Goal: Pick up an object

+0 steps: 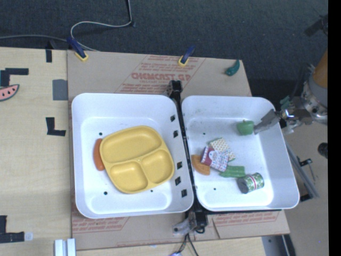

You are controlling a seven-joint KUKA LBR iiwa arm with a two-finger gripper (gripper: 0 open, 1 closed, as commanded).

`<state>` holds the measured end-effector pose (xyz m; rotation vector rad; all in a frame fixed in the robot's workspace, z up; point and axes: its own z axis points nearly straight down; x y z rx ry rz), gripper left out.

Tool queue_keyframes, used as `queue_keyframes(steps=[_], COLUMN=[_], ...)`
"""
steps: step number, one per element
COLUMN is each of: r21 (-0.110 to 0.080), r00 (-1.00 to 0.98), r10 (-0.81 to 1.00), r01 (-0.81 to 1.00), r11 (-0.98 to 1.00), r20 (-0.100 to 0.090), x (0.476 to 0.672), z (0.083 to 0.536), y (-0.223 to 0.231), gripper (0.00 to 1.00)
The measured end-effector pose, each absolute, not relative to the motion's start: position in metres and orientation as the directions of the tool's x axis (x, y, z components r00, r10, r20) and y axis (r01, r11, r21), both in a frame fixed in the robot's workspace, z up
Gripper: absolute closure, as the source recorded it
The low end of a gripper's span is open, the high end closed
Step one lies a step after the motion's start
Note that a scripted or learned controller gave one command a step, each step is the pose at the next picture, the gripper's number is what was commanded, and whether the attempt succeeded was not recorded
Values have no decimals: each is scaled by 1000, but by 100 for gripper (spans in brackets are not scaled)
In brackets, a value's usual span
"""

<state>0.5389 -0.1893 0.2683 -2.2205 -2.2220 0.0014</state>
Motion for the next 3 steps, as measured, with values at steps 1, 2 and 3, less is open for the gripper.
queue_keyframes(steps=[1, 2, 3], r21=[8, 7, 5], r00=[1, -3, -4], r10=[1000, 1000, 1000], r01=[1000, 1000, 1000], r11=[-1, 3, 4], r20=[-3, -2, -5], x=[562, 647, 647], z=[97, 87, 97], y=[-197, -189, -190], gripper=[0, 0, 100])
